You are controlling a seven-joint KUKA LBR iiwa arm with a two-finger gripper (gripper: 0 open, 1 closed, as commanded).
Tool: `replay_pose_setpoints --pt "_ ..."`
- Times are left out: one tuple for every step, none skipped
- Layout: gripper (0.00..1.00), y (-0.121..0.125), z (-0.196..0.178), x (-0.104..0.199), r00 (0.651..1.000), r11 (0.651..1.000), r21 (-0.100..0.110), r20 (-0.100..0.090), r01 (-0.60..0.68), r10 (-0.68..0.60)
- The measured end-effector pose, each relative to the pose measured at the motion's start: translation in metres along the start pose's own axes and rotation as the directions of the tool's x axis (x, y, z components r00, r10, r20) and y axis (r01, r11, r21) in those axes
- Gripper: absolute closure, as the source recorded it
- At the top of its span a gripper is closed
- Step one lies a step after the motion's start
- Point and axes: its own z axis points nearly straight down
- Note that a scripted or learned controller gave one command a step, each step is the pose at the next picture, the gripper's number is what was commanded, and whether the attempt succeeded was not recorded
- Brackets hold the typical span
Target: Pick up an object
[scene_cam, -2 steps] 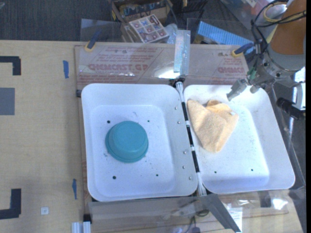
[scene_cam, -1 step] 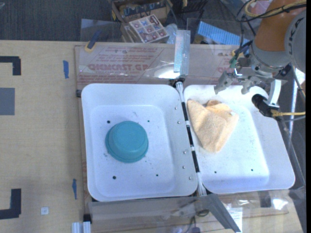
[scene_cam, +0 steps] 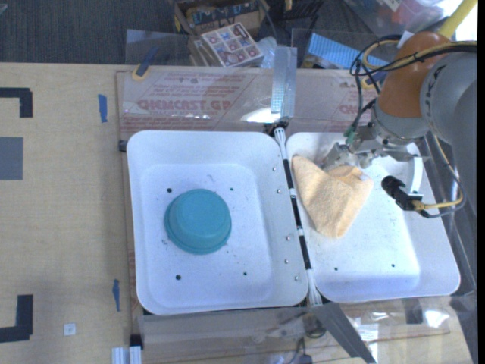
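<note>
Poised over cloth (scene_cam: pixel 332 196) in right bin (scene_cam: pixel 394 268); gripper (scene_cam: pixel 350 158) at its top edge, jaw state impossible to tell. Nothing lifted yet; bowl (scene_cam: pixel 198 220) untouched.

A wooden desk (scene_cam: pixel 68 226) is carrying two white bins lying side by side, touching along a hinged seam. Blue tape strips (scene_cam: pixel 102 108) and black corner marks (scene_cam: pixel 21 101) are sitting on the desk's left part. Behind the bins, a clear plastic sheet with red lettering (scene_cam: pixel 193 101) is lying flat, and a cardboard box of printed cards (scene_cam: pixel 227 42) is resting beyond it.
</note>
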Motion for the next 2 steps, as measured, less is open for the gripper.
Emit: replay_pose_setpoints --pt "0.00 0.005 0.007 0.034 0.988 0.988 0.000 0.002 0.157 -0.157" --pt "1.00 0.007 -0.005 0.034 0.988 0.988 -0.006 0.002 0.154 -0.154"
